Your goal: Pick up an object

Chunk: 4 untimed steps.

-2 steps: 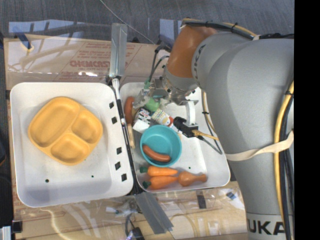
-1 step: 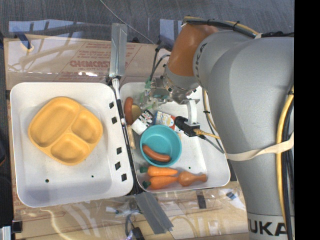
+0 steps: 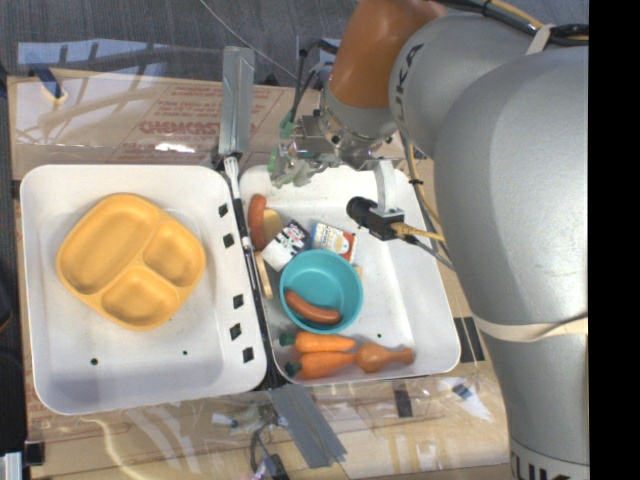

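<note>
Toys sit in my right bin (image 3: 425, 298): carrots (image 3: 325, 353), a blue bowl (image 3: 320, 286). My end effector (image 3: 295, 163) hangs top middle; I cannot tell its state. Next I reach down and grab one

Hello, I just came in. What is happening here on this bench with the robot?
A grey KUKA arm reaches in from the right, and its gripper hangs over the far edge of the right bin. Nothing is seen between its fingers. That bin holds a teal bowl with a sausage in it, two carrots, a drumstick-like toy and small packets. The left bin holds a yellow divided plate.
</note>
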Each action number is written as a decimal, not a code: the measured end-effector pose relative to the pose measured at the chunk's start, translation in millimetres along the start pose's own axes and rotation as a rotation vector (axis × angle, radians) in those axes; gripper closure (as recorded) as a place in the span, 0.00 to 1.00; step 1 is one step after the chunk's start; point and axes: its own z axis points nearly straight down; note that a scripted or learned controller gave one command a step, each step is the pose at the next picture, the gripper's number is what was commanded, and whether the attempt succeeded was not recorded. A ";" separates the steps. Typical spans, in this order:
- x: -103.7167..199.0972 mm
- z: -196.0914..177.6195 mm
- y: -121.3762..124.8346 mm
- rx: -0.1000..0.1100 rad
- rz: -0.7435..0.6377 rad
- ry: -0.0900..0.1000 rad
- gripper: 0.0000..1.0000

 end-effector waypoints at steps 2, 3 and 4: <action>-9.7 -25.0 -51.5 0.012 0.031 0.000 1.00; -63.8 -14.0 -5.4 0.010 0.058 -0.002 1.00; -96.7 -45.2 -5.8 0.006 0.115 -0.002 1.00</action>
